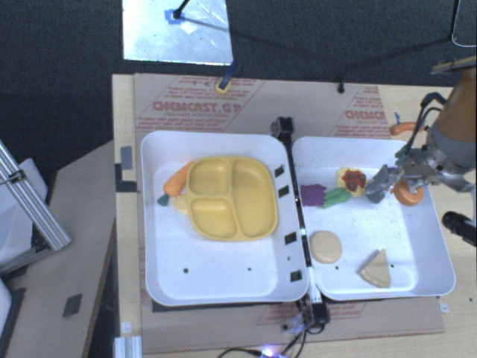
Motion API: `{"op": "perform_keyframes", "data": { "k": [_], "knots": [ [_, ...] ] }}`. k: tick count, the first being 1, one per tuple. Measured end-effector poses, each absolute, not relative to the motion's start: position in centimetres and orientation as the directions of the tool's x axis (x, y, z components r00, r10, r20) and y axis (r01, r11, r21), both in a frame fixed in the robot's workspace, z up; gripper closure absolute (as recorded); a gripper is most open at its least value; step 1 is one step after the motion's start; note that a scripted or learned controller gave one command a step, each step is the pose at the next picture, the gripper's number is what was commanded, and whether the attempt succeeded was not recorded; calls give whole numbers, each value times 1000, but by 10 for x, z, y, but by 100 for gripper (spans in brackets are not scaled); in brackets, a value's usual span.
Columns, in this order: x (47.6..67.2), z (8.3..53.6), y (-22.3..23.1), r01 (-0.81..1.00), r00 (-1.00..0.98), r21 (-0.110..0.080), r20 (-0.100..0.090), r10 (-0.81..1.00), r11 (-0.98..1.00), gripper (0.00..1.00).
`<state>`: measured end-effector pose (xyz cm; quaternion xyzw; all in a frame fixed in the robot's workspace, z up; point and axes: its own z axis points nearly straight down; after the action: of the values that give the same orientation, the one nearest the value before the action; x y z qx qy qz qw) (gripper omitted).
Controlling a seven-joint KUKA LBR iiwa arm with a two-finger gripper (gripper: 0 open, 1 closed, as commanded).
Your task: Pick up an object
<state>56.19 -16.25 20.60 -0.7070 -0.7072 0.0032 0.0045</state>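
Right bin (440,274), near edge: tan wedge (376,268) and round beige disc (326,246), both matte, lying flat and loose, easy picks. Further back, purple piece (312,195), green piece (337,197), yellow-red toy (351,178) clustered, touching. Hand (377,186) low just beside the cluster, nothing seen between fingers; spread or pressed, cannot tell. Left bin (153,200): glossy yellow divided plate (227,198), orange carrot (177,179) wedged against its rim.

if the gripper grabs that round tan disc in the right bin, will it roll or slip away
The round tan disc lies flat on the right bin floor, so rolling looks unlikely. It seems low and smooth, so fingers may slide off its edge and skid it. It looks like a stiff, light toy, probably easy to lift once gripped.
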Motion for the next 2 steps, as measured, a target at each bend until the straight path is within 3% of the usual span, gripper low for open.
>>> {"op": "perform_keyframes", "data": {
  "k": [1,2],
  "knots": [
    [565,212,-162,1000,-3,1,0,1000,3,0],
    [574,161,-165,1000,-2,-3,1,1000,2,0]
  ]
}}
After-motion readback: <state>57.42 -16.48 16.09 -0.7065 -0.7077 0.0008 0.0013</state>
